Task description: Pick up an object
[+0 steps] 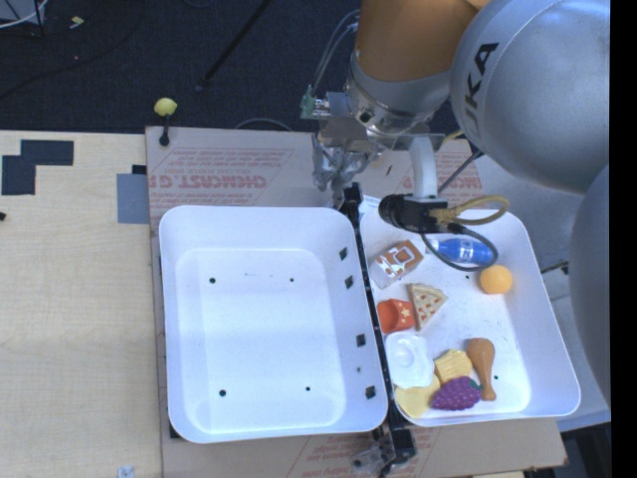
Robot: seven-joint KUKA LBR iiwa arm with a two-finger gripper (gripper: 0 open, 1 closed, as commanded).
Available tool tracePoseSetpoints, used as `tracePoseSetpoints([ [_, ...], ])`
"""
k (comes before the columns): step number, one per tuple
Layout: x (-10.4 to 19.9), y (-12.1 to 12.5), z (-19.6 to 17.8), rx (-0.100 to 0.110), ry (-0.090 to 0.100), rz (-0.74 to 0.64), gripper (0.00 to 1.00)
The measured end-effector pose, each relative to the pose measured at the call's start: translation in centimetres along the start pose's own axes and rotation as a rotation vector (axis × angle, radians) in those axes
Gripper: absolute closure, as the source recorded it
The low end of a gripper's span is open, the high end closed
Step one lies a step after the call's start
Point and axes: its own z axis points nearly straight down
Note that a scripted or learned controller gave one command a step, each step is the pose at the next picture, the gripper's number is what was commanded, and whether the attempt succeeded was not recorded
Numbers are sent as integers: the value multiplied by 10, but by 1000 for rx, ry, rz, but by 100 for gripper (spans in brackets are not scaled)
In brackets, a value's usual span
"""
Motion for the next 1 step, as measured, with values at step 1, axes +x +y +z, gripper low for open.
tracePoseSetpoints([
  [1,59,-14,-32,-1,-1,1,100],
])
